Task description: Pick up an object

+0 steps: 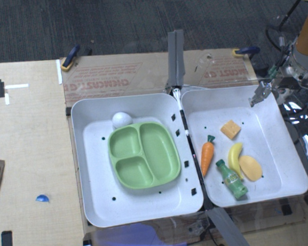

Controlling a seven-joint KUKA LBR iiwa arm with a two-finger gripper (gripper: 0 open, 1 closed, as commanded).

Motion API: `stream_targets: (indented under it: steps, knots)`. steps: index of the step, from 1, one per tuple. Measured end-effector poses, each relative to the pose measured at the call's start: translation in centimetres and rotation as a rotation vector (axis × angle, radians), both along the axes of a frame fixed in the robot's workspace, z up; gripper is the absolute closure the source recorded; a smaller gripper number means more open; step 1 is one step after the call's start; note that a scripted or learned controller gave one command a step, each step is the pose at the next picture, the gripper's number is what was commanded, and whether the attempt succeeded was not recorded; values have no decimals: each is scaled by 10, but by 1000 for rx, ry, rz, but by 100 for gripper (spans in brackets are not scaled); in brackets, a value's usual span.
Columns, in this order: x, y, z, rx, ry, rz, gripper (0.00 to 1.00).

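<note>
At the right bin's (283, 135) far right corner hangs the pincer (259, 97); whether it is clenched, I cannot tell. Nearest prey, the tan block (230, 129), lies down-left, well apart.

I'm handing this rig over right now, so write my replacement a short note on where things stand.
Tool: over the right bin's far right corner, nothing visibly held; finger state unclear.
Right bin: tan block, carrot, banana, yellow-orange oval, green bottle.
Left bin: green divided plate, white ball by its far edge.
Done: nothing picked.
Left: grasp and lift one object.
</note>
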State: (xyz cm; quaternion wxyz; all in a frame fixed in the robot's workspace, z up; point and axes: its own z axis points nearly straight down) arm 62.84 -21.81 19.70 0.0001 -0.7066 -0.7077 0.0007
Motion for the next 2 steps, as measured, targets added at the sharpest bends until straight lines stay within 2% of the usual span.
stream_targets:
  steps: [1, 2]
  knots:
    - [-29, 87, -84, 0, 1, -32, 0]
    - [-62, 123, -106, 1, 2, -148, 0]
